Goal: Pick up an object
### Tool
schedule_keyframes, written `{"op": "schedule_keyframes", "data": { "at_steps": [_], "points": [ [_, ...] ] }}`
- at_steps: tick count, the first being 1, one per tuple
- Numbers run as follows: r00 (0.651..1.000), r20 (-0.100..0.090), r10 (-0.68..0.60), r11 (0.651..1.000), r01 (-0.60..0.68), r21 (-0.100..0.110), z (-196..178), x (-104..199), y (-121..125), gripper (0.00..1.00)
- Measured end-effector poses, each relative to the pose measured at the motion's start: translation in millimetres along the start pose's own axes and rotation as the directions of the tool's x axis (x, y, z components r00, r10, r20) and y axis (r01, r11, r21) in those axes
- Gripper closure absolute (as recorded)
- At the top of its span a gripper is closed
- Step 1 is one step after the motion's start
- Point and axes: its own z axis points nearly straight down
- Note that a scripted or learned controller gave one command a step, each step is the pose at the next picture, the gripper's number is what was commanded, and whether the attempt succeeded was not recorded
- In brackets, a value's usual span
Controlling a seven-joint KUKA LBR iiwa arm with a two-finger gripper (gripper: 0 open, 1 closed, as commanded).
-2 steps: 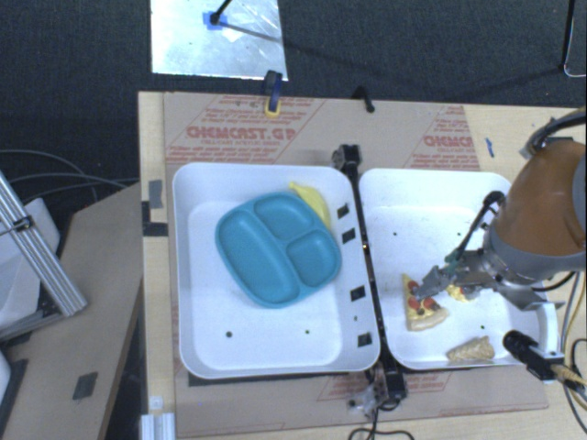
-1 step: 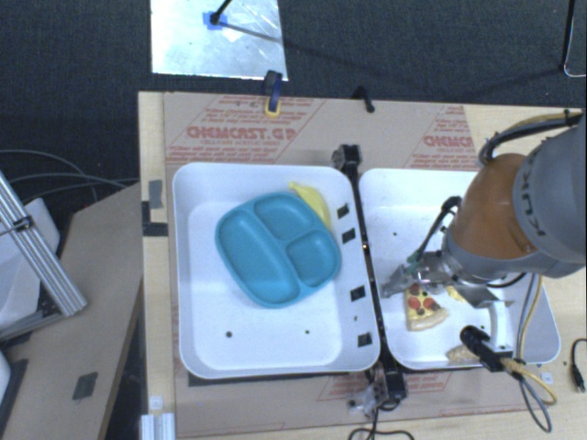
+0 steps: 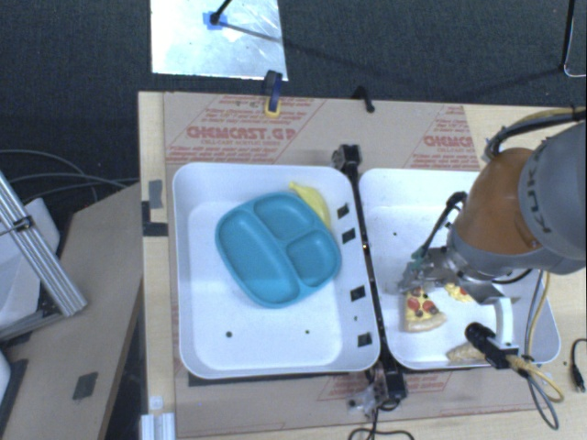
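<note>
Two shallow white bins sit side by side. The left bin (image 3: 197, 246) holds one blue plastic plate (image 3: 275, 246) with three rounded compartments, and one yellow item (image 3: 312, 200) (banana-like, half hidden) at its far edge. The right bin (image 3: 394, 209) holds one toy pizza slice (image 3: 423, 309), triangular with red dots. The gripper (image 3: 424, 271) hangs just above that slice; how wide it stands I cannot tell.

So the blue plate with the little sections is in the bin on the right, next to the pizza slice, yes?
Not quite. The blue plate sits in the left bin, as the camera view shows. The pizza slice lies in the right bin, near the gripper.
</note>
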Motion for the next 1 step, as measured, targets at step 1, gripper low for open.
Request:
{"op": "schedule_keyframes", "data": {
  "at_steps": [1],
  "points": [
    [1.000, 0.000, -0.007, 1.000, 0.007, -0.009, -94.8, 39.4, 79.8, 1.00]
  ]
}}
